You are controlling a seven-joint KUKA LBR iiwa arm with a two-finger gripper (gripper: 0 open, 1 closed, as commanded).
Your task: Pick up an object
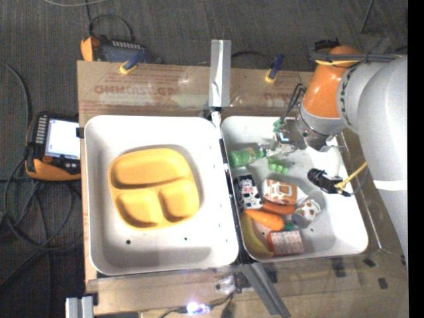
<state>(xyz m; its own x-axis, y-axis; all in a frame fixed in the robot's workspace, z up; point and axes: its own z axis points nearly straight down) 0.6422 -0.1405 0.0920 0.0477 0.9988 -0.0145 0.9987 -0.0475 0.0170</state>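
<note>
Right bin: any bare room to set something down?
Bare: shallow white right bin's lower-right corner, right of the orange carrot. Crowded: its left side, green plastic bottle down to yellow banana.

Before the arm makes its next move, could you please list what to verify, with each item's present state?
1. End effector over the right bin: ok, it hangs above the bin's upper part in the view.
2. Target nearby: ok, the green bottle lies just beside it, toward the left bin.
3. Object already grasped: cannot tell.
4. Items spaced for a clean pick: not ok, the carrot lies against the banana among small packets.
5. Yellow tray out of the way: ok, it lies in the left bin.
</note>
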